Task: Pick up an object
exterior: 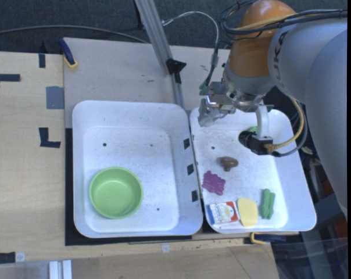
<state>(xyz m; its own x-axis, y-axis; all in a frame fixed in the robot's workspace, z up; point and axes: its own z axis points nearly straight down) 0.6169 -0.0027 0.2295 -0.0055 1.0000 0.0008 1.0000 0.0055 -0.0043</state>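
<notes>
The right bin (283,173) holds several small things: a brown lump (228,163) near its middle, a purple flat piece (214,182) below that, and along the front a white-and-red packet (222,213), a yellow block (247,211) and a green stick-shaped piece (268,203). My gripper (209,114) hangs over the bin's far left corner, up and to the left of the brown lump. It is apart from every object, and I see nothing in it.
The left bin (135,138) holds a green bowl (115,192) at its front left. A slanted metal pole (158,34) rises behind the bins. The arm's black cable fitting (254,141) hangs over the right bin's far side.
</notes>
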